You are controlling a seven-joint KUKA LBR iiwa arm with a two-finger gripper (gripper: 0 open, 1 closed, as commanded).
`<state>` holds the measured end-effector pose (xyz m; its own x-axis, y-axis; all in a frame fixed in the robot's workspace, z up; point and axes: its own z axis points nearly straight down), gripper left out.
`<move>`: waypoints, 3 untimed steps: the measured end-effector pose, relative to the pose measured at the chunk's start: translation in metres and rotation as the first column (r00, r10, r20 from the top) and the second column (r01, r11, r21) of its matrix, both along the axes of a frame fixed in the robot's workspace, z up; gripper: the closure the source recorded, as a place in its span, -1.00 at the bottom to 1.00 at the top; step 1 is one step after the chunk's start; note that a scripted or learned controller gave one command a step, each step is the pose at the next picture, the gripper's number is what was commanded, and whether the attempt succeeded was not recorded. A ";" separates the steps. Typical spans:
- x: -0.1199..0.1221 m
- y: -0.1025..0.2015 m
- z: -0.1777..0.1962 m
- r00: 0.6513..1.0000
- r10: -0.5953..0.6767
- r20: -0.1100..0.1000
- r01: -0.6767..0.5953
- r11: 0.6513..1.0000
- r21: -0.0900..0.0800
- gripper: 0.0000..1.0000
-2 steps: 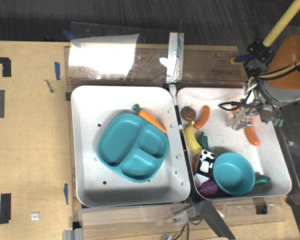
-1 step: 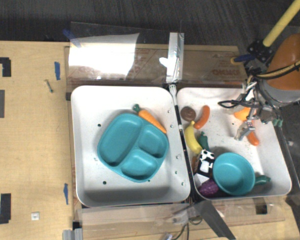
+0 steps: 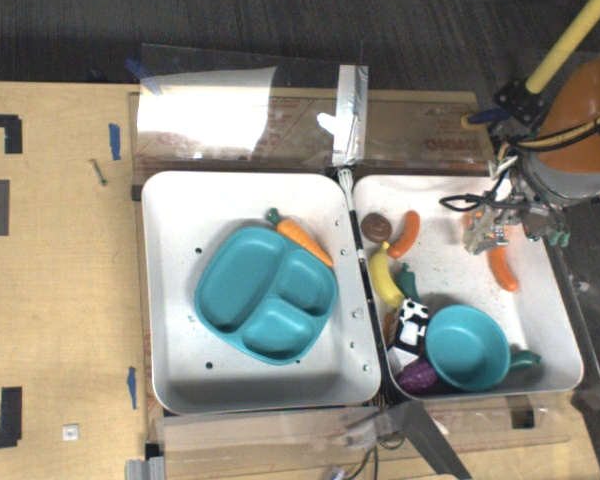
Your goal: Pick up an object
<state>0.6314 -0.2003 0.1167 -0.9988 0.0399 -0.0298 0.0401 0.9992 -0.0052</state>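
My gripper hangs over the upper right part of the right bin, just above and left of a small orange sausage lying on the bin floor. Further left in the same bin lie another orange sausage, a brown round piece and a yellow banana. A teal cup stands at the front, with a black-and-white toy and a purple piece beside it. Nothing visibly hangs from the gripper.
The left bin holds a teal divided plate with a carrot at its upper right edge. A divider wall separates the bins. Cables and the arm's wrist crowd the right bin's upper right corner.
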 end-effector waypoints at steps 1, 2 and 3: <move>0.020 0.054 -0.021 0.994 0.105 -0.020 -0.105 0.994 0.006 1.00; 0.039 0.117 0.074 0.967 -0.255 -0.015 0.255 0.967 0.010 1.00; 0.027 0.146 0.150 0.910 -0.415 -0.016 0.416 0.909 0.012 1.00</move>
<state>0.6588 -0.0547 0.2662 -0.8921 0.4517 -0.0138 0.4516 0.8922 0.0064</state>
